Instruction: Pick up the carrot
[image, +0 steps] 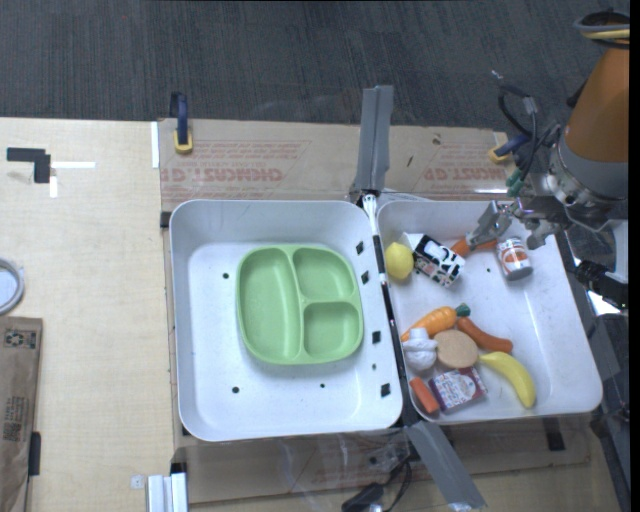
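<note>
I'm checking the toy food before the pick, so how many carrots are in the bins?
2. One orange carrot with a green top lies mid-bin in the right white bin; a second orange carrot lies just right of it, beside the tan round slice. Others may be hidden.

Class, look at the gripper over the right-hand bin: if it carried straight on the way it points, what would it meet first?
The gripper points down and left, so it would likely meet the small orange piece beside the black-and-white toy first, though depth is hard to judge.

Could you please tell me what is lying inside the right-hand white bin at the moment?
The right bin holds a lemon, carrot, banana, small can, toy car and other play food; whatever lies beneath them is covered.
</note>
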